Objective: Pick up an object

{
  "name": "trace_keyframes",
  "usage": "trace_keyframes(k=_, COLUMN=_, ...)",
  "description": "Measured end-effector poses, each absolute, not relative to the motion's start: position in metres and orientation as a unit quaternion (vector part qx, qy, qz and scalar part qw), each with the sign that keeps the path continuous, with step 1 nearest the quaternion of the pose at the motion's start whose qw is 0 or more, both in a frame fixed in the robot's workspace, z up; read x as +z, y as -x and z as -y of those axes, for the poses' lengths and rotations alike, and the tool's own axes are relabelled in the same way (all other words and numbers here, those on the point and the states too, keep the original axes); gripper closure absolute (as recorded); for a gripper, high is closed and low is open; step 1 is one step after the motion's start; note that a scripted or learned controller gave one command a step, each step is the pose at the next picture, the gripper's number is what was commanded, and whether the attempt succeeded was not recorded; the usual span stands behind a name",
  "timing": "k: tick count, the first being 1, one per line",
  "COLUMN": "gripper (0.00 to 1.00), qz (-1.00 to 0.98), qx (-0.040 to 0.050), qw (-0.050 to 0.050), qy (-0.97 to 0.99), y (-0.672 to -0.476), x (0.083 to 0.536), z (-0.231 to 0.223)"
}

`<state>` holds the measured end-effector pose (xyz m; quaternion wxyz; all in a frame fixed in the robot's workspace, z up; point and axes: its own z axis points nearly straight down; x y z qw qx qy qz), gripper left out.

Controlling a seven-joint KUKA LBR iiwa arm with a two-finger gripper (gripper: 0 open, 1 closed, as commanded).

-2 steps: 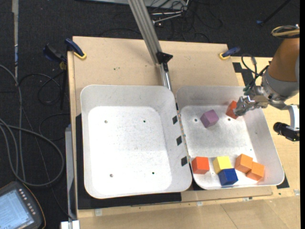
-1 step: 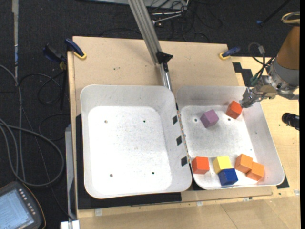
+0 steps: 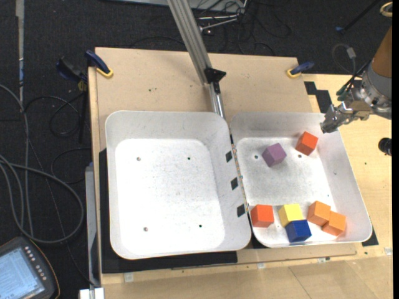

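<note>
Recommend lowering the grey two-finger gripper, aperture impossible to tell, from above the far right rim of the shallow white plastic right-hand bin squarely over the small orange cube near it in that bin's far right corner, aligning with its faces, set diagonal to the walls, no long axis evident.

Grey arm, orange band, dark tool

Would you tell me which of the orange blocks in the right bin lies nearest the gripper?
The orange block at the bin's far right, beside the purple block, just below the gripper. The other orange blocks sit along the near edge.
</note>
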<state>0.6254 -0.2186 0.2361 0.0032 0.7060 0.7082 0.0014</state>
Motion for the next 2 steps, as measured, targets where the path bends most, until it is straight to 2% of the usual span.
trace_keyframes(k=2, gripper=1.00, qz=-0.710, qx=0.0006, qw=-0.001, qy=-0.704, y=-0.616, x=0.247, z=0.104)
